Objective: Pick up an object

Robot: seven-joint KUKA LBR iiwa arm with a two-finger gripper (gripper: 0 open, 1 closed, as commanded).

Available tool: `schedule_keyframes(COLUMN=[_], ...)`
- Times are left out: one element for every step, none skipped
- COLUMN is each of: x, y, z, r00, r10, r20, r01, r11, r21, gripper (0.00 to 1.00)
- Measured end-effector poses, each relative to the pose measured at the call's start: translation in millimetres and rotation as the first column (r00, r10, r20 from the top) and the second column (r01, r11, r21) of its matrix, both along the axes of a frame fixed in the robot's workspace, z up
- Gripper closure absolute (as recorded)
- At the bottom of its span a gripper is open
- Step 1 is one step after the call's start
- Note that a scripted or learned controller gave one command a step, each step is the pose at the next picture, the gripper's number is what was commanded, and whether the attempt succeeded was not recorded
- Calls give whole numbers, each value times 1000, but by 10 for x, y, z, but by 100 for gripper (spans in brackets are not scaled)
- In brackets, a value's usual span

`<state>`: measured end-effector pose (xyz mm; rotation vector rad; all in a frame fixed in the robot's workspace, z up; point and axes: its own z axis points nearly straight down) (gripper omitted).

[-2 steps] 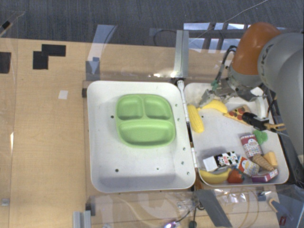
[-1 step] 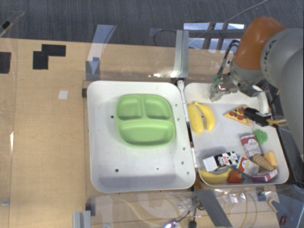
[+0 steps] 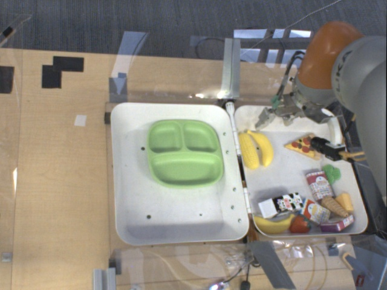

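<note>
Camera view showed the gripper [image 3: 273, 115] spread open and holding nothing above the far edge of the right bin [image 3: 284, 180], just beyond the corn cob [image 3: 248, 151] and banana [image 3: 264, 148]. The maroon packet [image 3: 319, 185] bore print too small to read

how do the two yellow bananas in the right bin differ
The upper banana lies by the bin's left wall, lengthwise up the view, clear of other items. The lower banana lies crosswise at the near edge, partly covered by a black-and-white box and a red fruit. Both are yellow and curved.
</note>
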<state>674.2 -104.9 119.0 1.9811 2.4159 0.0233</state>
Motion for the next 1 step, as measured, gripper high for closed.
schedule_keyframes(x=[-532], y=[83], z=[-262], r00=[995], r10=[95], r20=[-15], r01=[-95], r11=[995], r21=[-3], gripper=[0])
